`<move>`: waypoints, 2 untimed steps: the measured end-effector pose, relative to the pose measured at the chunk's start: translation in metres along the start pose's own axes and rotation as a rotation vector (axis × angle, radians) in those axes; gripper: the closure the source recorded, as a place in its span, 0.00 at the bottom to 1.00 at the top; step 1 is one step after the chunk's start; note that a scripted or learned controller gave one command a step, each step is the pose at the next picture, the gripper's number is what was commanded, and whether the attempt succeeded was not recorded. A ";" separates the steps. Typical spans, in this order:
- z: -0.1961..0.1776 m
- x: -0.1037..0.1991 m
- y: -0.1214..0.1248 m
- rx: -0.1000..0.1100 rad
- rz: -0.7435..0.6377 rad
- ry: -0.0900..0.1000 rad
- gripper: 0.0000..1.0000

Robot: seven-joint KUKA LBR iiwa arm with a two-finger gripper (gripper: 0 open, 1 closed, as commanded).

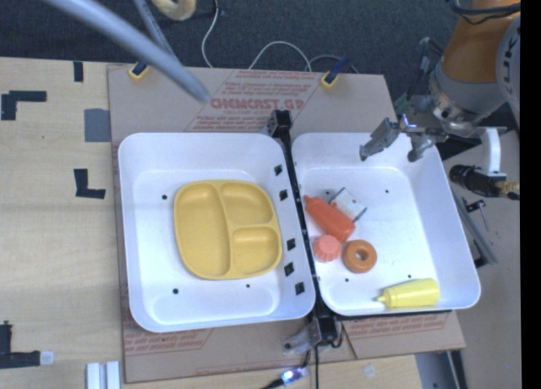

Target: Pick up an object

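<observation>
Above right bin (pixel 439 178) — gripper (pixel 396 147), open

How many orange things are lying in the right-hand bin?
3, close together near the bin's left side: a carrot-like piece, a round piece just below it, and a ring to the right of that. A yellow bottle lies apart.

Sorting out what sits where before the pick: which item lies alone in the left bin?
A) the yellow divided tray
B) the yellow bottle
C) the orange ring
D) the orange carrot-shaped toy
A: the yellow divided tray lies in the left bin, while the bottle, ring and carrot-shaped toy are all in the right bin.
</observation>
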State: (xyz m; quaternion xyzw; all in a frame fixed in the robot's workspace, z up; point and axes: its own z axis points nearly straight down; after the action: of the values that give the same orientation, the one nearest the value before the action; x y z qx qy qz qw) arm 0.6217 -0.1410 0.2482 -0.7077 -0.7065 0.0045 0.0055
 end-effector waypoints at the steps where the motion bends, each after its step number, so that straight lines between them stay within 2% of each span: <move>1: -0.008 0.000 0.002 -0.013 -0.003 -0.002 0.00; 2: 0.055 -0.002 0.007 -0.008 -0.003 -0.002 0.00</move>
State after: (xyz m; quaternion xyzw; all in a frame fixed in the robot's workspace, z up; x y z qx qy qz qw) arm 0.6279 -0.1431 0.1929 -0.7067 -0.7075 0.0024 0.0022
